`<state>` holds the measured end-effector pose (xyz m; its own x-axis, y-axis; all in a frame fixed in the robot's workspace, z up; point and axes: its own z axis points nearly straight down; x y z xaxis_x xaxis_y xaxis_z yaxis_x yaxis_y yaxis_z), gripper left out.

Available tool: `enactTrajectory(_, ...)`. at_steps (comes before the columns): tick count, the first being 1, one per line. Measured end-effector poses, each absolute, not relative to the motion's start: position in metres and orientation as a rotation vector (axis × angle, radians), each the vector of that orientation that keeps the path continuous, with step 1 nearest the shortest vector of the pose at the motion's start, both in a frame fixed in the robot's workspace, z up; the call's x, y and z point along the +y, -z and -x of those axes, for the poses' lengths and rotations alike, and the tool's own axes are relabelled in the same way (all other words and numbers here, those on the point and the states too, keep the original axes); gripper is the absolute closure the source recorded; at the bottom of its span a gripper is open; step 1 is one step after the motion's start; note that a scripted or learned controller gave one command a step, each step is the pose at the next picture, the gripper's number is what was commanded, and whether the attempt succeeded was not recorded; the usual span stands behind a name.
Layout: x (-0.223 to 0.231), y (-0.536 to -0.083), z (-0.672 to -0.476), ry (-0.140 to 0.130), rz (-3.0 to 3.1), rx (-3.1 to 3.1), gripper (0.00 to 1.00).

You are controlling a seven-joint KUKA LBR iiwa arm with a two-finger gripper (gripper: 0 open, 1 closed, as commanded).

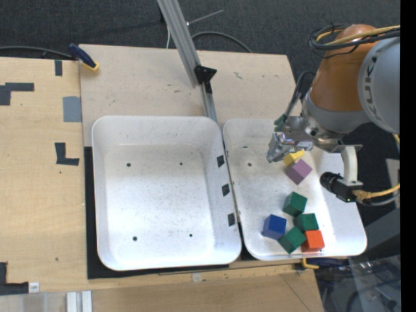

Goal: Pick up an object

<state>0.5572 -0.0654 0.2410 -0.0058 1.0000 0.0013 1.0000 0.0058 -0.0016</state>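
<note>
yellow block (296, 155): lay in the right bin (257, 239), just under the tool (281, 149) and beside the purple block (299, 171).
tool: hung low over the right bin's upper part; how wide it stood could not be told.
other blocks: blue (274, 225), two green (295, 203) and orange (314, 240) clustered near the bin's lower corner.
left bin (104, 174): sat beside it on the bench (39, 194).

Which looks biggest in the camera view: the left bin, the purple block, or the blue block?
1. Left bin, by far.
2. Purple block and blue block look about alike; I won't rank them.
</note>
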Motion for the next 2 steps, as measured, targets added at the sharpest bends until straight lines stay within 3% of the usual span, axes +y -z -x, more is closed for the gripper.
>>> enactTrajectory(2,0.044,-0.247,-0.576,0.001,2.212,-2.228,1.0)
